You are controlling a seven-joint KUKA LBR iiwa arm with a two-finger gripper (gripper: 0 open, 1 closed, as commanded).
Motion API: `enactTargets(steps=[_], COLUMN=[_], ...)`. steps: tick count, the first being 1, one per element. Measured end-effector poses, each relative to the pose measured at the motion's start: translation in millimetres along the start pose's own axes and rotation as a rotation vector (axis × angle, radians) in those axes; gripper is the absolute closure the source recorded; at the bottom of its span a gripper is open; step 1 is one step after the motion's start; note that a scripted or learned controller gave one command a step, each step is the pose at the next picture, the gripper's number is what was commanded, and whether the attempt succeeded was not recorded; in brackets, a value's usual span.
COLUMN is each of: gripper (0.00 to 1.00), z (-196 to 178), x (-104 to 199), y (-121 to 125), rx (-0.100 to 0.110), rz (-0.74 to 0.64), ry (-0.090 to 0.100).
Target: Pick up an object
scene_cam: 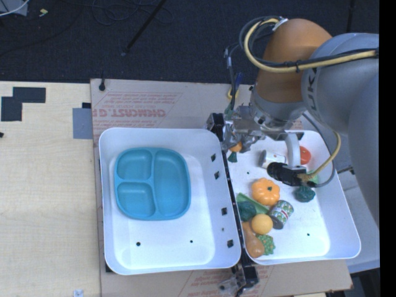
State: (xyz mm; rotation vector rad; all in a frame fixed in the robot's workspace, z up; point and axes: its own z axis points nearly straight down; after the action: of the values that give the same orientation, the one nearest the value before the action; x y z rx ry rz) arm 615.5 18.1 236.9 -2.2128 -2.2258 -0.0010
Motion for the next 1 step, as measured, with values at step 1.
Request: enactTargets(steps=[1], gripper=[1.0], z=[17.8], x=[-11.1], y=[-5.0], rx=[0.003], rz=[0.006], ry=[-0.003])
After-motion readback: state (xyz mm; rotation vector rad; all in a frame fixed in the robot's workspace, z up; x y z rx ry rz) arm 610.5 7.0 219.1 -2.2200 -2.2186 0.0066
